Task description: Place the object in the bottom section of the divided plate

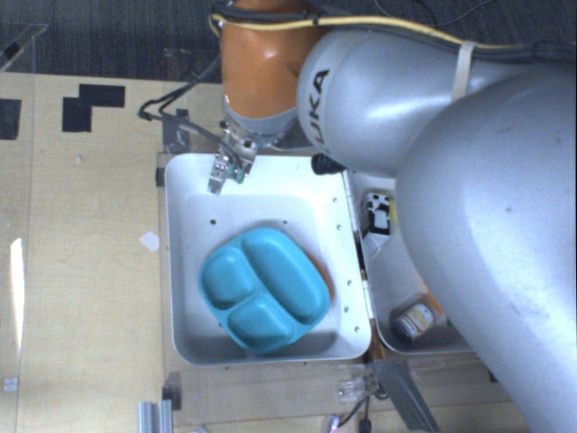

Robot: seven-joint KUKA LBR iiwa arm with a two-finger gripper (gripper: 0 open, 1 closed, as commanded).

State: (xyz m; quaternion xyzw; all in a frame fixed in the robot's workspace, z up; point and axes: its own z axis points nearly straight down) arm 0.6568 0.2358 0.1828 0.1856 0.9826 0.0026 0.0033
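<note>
Plainly, nothing sits in the blue divided plate [263,287] yet. It lies tilted in the left bin [191,242], and its bottom section [261,324], the compartment nearest the bin's front wall, is bare. The gripper [227,168] hangs over the far left corner of that bin, well apart from the plate. We see nothing held in it, and we cannot tell whether it is open or closed at this size.

We judge the likeliest thing to move to be the small jar-like object [415,319] lying on its side near the front of the right bin [386,273], close under the arm [469,206]. A black-and-white item [380,215] sits further back in the same bin, partly hidden, and we cannot say what it is. An orange-brown sliver [322,278] peeks out from the plate's right rim; it is too little to name.

The jar looks rigid and light, probably smooth-sided, so it should bear a firm squeeze without harm. Being round and lying down, it may roll or squirt away if pinched off-centre. We would take it across the middle of its body, square to its long axis, not by the cap end. The plate itself looks like light plastic that could slide on the bin floor if bumped, so the release over the bottom section calls for a gentle, low drop.
</note>
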